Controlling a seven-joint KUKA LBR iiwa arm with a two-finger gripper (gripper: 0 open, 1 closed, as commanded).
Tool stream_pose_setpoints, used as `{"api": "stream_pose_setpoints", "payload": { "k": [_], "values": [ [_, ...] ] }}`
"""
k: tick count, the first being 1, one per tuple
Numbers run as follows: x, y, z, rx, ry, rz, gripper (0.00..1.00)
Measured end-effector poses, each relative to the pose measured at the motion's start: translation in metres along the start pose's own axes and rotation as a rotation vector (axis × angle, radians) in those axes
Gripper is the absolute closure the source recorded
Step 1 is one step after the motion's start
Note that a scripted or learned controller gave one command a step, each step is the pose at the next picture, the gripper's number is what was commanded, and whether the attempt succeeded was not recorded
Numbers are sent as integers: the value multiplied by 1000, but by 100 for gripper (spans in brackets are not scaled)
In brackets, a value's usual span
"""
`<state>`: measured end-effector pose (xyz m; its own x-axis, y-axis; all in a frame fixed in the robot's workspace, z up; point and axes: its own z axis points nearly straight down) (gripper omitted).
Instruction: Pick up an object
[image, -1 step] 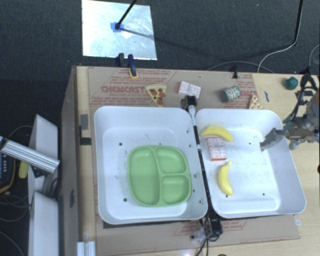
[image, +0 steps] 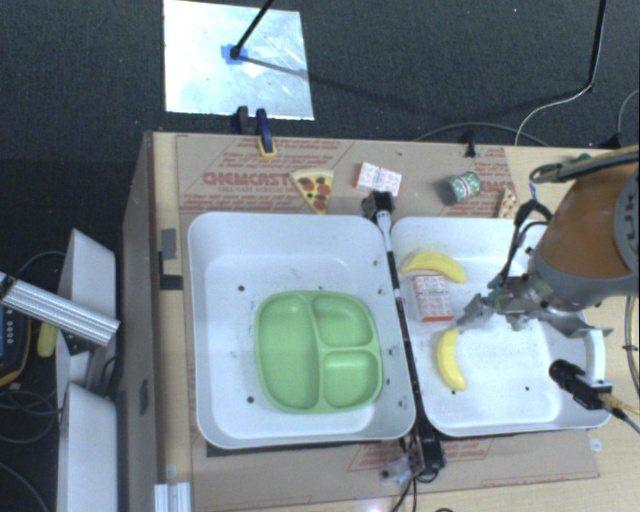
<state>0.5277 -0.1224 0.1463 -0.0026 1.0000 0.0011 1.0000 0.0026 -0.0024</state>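
Camera view, slanted look down on two white bins side by side. Right bin holding three candidates: banana lying roughly along the bin's length near the left wall, second banana up toward the far edge, small red-and-white packet between them. Gripper low over the right bin, just right of the packet and above the near banana, not touching either as far as visible. Fingers apparently splayed and with nothing between them (small and blurred, so low confidence).

Handling guess: near banana looks like a light toy piece, stiff, smooth skin, likely slippery. Best hold probably across the thick middle, pinching the narrow width; tips taper and would squirt out. Packet flat on the floor, hard to get under, poor first pick.

Obstacles: divider wall close on the banana's left, little room for a finger on that side. Packet just above its top end. Left bin with green divided plate, well apart, no interference. Pizza-slice toy, card and small can on the bench behind the bins, out of the way.
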Motion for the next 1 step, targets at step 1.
{"api": "stream_pose_setpoints", "payload": {
  "k": [1],
  "values": [
    [39,-3,62,-3,-1,0,0]
  ]
}}
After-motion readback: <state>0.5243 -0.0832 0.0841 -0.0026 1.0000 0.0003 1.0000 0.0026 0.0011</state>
